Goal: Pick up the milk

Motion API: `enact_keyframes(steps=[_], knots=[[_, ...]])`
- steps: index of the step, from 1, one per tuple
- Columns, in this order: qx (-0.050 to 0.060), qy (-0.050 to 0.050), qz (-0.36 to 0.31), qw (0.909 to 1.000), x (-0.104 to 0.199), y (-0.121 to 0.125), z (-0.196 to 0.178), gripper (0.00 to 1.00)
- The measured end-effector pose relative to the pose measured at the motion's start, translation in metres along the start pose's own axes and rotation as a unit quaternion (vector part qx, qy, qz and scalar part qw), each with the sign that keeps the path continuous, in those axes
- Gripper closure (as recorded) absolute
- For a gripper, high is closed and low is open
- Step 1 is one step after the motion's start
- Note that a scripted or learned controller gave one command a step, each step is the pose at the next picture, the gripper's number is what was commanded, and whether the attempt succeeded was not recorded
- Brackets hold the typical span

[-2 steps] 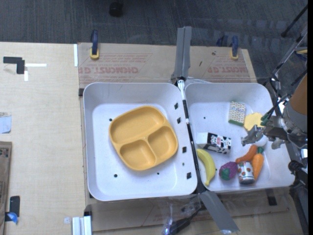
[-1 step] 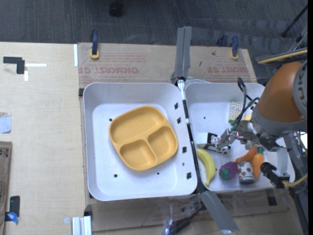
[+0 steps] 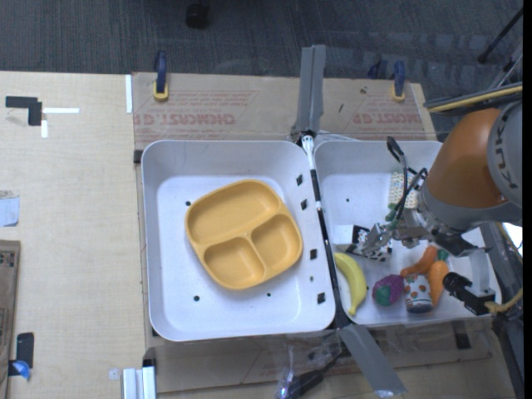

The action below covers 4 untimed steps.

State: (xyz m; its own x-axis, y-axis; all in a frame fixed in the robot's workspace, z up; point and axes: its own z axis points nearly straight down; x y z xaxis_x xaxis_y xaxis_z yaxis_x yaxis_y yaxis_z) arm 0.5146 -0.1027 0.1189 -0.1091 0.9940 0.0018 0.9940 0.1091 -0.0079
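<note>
The milk [image 3: 363, 242] is a small black-and-white patterned carton lying near the middle of the right bin [image 3: 349, 169]. My gripper [image 3: 381, 236] is low over the bin, right at the carton's right side and seemingly touching it. Gripper and carton blur together there. The grey arm with its orange band [image 3: 470, 163] reaches in from the right and hides the bin's right part.
A banana [image 3: 353, 281], a purple fruit [image 3: 386, 291], a small can [image 3: 419, 294] and an orange carrot [image 3: 434, 268] lie along the right bin's front. A yellow divided plate [image 3: 243, 233] sits in the left bin [image 3: 166, 223]. The far-left floor of the right bin is bare.
</note>
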Motion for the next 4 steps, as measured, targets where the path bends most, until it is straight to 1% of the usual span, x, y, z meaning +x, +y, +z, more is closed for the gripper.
enact_keyframes(steps=[1, 2, 3, 4], knots=[[-0.003, 0.000, -0.016, 0.9999, -0.001, 0.030, 0.027, 0.00], [-0.001, 0.000, 0.070, 0.9975, -0.047, -0.012, 0.010, 0.00], [-0.001, -0.001, -0.051, 0.9987, 0.004, 0.045, 0.031, 0.00], [0.000, 0.000, 0.003, 1.0000, -0.002, 0.023, 0.031, 0.00]])
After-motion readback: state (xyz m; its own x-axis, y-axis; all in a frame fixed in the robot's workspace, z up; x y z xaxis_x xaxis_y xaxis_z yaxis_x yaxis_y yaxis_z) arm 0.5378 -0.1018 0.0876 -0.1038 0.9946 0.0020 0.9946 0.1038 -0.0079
